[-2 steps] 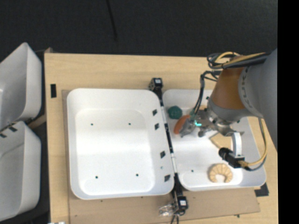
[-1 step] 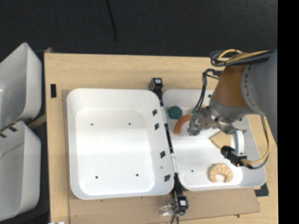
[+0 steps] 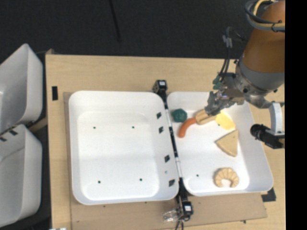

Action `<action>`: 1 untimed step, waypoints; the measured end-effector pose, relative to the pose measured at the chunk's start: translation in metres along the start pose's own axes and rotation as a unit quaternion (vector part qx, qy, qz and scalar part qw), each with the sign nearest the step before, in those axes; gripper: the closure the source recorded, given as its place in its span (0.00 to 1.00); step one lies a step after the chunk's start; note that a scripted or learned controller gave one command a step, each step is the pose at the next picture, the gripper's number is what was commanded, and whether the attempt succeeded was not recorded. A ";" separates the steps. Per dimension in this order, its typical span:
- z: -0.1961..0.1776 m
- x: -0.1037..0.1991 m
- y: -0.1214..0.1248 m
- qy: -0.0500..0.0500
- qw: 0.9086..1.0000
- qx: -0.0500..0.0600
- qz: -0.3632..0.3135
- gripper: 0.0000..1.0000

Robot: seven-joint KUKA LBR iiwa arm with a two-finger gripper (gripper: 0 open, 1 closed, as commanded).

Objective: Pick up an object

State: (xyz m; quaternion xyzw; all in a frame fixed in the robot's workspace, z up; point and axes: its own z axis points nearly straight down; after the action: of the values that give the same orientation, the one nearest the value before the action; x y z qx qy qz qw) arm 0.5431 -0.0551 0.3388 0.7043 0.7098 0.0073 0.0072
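White bins, pale wood bench, a few warm-coloured pieces

The left bin (image 3: 115,147) and right bin (image 3: 201,176) are plain white with small black clips along their shared edge; the bench (image 3: 57,128) is light tan wood against a black surround. In the right bin: a teal-green lump (image 3: 179,114), an orange curved piece (image 3: 186,127), a yellow slab (image 3: 225,122), a tan wedge (image 3: 228,143), a golden-beige croissant (image 3: 226,177). The arm (image 3: 264,37) is grey with an orange band

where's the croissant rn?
The croissant lies in the right bin, near its front edge, just below the cheese wedge and apart from the gripper.
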 end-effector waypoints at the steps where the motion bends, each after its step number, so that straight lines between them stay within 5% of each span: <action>1: 0.022 -0.111 -0.030 -0.003 1.000 0.010 0.009 1.00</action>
State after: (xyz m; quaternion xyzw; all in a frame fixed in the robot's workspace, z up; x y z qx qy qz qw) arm 0.5142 -0.1667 0.3160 0.7108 0.7034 -0.0014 0.0023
